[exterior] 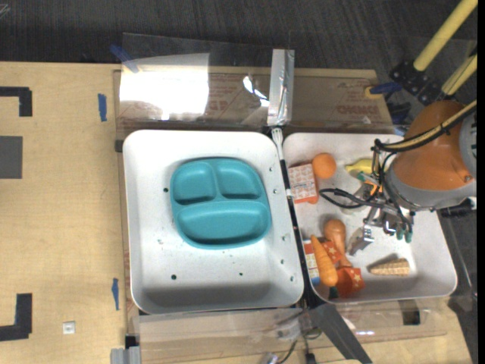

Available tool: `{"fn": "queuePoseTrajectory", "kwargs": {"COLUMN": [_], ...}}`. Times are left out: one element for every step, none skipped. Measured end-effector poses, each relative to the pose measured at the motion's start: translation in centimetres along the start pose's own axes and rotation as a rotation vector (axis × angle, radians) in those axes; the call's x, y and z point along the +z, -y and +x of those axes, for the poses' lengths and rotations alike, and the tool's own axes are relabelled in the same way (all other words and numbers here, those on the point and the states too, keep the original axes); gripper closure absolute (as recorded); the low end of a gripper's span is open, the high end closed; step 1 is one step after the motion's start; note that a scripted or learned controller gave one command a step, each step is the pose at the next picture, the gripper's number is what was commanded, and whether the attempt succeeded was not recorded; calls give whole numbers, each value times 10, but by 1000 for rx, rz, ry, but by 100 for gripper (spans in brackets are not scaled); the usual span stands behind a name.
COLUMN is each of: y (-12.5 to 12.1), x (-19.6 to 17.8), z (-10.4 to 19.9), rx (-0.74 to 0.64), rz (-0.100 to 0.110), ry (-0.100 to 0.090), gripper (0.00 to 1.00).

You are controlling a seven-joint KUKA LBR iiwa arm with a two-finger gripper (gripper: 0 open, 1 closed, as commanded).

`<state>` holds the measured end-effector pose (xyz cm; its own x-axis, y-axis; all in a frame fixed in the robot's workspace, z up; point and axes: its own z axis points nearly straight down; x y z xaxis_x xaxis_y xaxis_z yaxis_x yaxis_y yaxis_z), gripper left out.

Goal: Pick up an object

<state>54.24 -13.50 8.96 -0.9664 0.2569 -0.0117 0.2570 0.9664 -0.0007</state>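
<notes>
A: Where's the arm (436, 154)?
B: In from the right, orange band over the right bin (439, 275). pincer (373, 230) is low among the items, cables around it.
A: Open or closed?
B: Can't tell, the wrist and wires clutter the tips. Nothing visibly held between them.
A: What's in that bin?
B: Orange ball (324, 165) near the top, small white-and-red carton (301, 182) just left of it against the wall. Something yellow (364, 165) partly hidden behind the arm, possibly a banana. Lower: a brownish oval piece (334, 232), a carrot (325, 262), a red block (350, 280), and a waffle cone (389, 266) lying flat to the right.
A: Nearest to the pincer?
B: Oval piece, just left of it.
A: Left bin (144, 203)?
B: Teal divided plate (220, 202), centred.
</notes>
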Motion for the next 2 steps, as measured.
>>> {"fn": "queuePoseTrajectory", "kwargs": {"y": [-5,48], "x": [2,1], "z": [-85,-131], "rx": [-112,-218], "rz": [-2,-15], "ry": [0,-26], "gripper": [0,0]}}
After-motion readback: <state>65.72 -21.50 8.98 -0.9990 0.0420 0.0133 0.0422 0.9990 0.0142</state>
